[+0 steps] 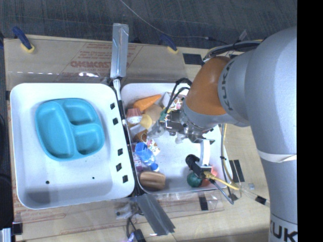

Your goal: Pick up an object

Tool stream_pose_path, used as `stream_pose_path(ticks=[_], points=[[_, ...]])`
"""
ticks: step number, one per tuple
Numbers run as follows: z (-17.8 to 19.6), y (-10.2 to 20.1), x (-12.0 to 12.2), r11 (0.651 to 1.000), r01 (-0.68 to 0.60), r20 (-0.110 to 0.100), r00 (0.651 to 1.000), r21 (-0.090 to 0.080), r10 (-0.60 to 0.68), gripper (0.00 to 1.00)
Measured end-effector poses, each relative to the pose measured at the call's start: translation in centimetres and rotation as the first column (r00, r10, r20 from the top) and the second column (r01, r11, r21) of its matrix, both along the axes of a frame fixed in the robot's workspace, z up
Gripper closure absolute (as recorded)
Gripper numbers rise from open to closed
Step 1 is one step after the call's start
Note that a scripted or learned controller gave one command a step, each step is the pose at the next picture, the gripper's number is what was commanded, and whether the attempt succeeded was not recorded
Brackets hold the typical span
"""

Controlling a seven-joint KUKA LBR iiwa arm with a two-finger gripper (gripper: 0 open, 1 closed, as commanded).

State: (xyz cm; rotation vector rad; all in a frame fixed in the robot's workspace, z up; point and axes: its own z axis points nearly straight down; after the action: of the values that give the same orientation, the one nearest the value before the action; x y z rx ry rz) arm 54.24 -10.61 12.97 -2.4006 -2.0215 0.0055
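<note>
My gripper point(164, 124) hangs low over the middle of the right bin point(174, 171), under the orange wrist band. It sits just to the right of a cluster of small items: an orange carrot-shaped piece point(147, 103), a tan rounded piece point(146, 120) and a small brown piece point(141, 135). Nothing can be made out between its tips. Nearer the front lie a blue crumpled wrapper point(143, 155) and a brown bread-like roll point(152, 179). A green ball point(194, 180) rests at the bin's front right.
The left bin point(30, 185) holds a light blue divided plate point(69, 127). A ridge with black clips point(120, 140) separates the two bins. The arm's grey body covers the right bin's right side.
</note>
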Motion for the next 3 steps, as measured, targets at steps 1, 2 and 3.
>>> stream_pose_path(ticks=[1,2,3], points=[[4.0,-8.8,6.4,0.995,0.095,0.007,0.995,-0.001,-0.095,0.0],[5.5,-7.3,4.8,0.946,0.323,-0.001,0.946,0.0,-0.323,0.0],[10.1,-7.7,8.5,0.928,0.373,0.005,0.928,0.0,-0.373,0.0]])
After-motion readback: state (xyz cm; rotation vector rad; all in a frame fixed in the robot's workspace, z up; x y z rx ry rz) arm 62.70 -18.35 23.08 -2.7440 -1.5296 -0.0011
